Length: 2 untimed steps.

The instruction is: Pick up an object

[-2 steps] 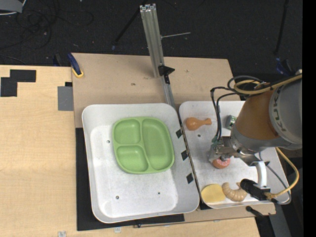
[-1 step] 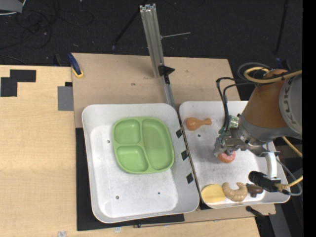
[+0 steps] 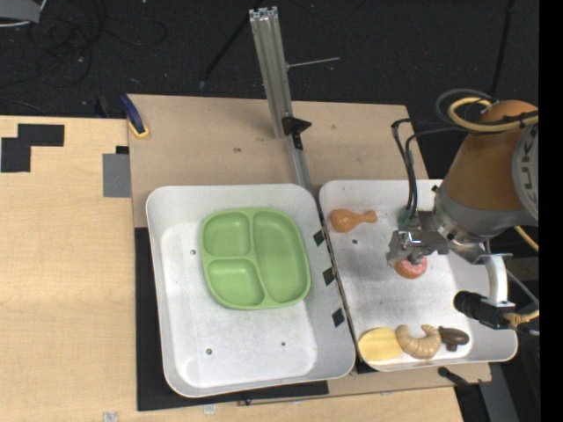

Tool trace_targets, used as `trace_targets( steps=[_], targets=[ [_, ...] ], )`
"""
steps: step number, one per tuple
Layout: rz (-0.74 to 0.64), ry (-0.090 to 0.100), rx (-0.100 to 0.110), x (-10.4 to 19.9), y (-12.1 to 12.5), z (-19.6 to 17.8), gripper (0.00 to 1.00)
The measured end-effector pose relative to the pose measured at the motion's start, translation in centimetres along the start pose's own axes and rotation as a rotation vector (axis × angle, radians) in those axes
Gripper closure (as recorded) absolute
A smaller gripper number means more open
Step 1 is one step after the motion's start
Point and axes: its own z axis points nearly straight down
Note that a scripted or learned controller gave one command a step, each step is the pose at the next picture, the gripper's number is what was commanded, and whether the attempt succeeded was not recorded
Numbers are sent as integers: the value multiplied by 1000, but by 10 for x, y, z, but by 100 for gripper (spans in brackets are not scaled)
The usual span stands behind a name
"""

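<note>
Camera view: a light wooden tabletop carries two shallow white bins before a dark, cable-strewn floor. The gripper sits directly over a small round pink-red object in the right bin; roundish, no clear long axis. Whether the gripper is spread or pinching cannot be told.

The green three-compartment plastic tray lies in the left shallow white bin; the right shallow white bin, just beside it, holds the orange drumstick-shaped toy behind the yellow rounded block.
</note>
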Motion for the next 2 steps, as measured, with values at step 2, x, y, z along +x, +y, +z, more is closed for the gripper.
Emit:
trace_targets(
  steps=[2],
  targets=[
    [-4,3,7,61,-6,-27,100]
  ],
)
